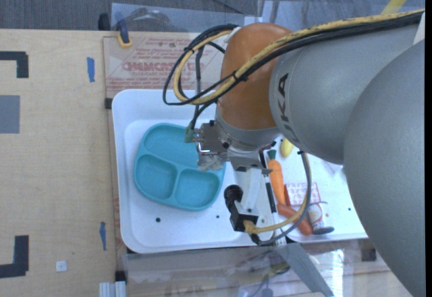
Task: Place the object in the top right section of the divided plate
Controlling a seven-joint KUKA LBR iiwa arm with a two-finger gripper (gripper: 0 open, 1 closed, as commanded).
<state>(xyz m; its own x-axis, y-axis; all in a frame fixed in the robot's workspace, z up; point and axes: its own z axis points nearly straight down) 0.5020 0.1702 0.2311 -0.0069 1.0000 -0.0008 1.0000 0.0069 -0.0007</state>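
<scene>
Far left of the gripper (210, 154), the wooden surface (54, 154) carries black corner marks and blue tape strips, nothing you need.

Just left of and under the gripper: teal divided plate (162, 177) in the left white bin (125, 154). Three sections show, all look bare from here. The arm's wrist covers the plate's upper right corner, which is your target section, so you can't check what's in it.

Gripper itself: parked over the plate's right rim, seen from above through the wrist flange. Can't tell how it's set or whether it has anything. Don't assume a grasp.

Right of the gripper, in the right white bin (337, 221): an orange carrot-shaped piece (275, 181), a yellow piece (287, 148) mostly hidden under the arm, a reddish piece (297, 218) lower down, and a small red-and-white printed item (301, 192) between them. The task doesn't say which is the object, so I can't tell you where it sits; candidates are all in that bin, or it's hidden at the gripper.

Handling, my guess: these look like toy food, light, rigid, smooth plastic. Expect them to roll or squirt out of a pinch. Take the carrot across its thick middle, not the tapered tip.
</scene>
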